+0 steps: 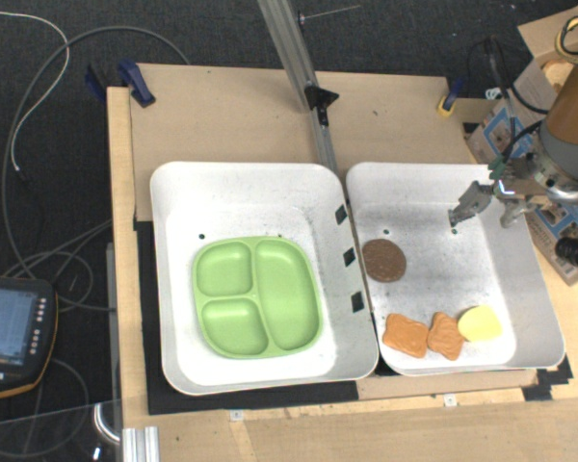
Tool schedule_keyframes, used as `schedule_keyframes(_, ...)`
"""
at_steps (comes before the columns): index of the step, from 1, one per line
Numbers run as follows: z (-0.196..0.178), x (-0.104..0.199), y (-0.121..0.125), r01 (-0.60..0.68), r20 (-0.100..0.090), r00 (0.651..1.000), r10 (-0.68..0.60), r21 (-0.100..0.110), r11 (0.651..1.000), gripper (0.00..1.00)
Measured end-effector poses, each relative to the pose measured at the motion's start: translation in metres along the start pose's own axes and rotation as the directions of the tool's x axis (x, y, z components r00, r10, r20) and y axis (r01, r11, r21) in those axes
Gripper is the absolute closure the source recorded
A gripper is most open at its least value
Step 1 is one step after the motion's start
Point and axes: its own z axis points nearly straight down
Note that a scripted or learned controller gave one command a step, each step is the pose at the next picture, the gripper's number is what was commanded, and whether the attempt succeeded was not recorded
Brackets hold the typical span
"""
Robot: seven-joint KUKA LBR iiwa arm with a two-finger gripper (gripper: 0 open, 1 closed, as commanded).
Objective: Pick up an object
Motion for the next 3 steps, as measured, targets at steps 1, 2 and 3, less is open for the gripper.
schedule_keyframes(1,-0.011,0.000,0.001,0.001,0.000,1.000,-0.001,-0.003,1.000,1.00)
schedule_keyframes(2,-0.064,0.018,-0.015,0.004,0.002,1.000,-0.004,-0.008,1.000,1.00)
schedule_keyframes(3,-0.095,-0.011,0.046,0.003,0.005,1.000,-0.003,-0.009,1.000,1.00)
